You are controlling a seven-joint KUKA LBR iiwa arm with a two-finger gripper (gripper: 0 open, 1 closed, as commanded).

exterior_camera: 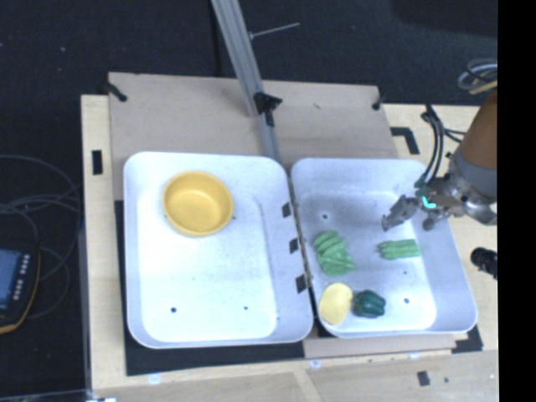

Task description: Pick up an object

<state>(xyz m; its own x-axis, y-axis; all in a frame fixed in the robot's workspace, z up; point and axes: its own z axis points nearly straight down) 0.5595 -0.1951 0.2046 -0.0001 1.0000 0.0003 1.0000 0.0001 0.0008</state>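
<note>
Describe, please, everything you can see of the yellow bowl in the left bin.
The yellow bowl is a round, shallow dish of one plain colour, smooth and slightly glossy, perhaps plastic. It stands upright with its mouth facing up, and nothing shows inside it. It rests on the floor of the left bin, in the corner far from the camera and away from the arm. It sits alone there, with nothing else touching it.

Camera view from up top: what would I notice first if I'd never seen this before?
Most likely the yellow bowl, bright and alone in the upper part of the left bin. Next, the little group in the right bin: two light green toy vegetables, a yellow ball and a dark green pepper near the front. The claw hangs over that bin's right side, just above one green vegetable.
</note>
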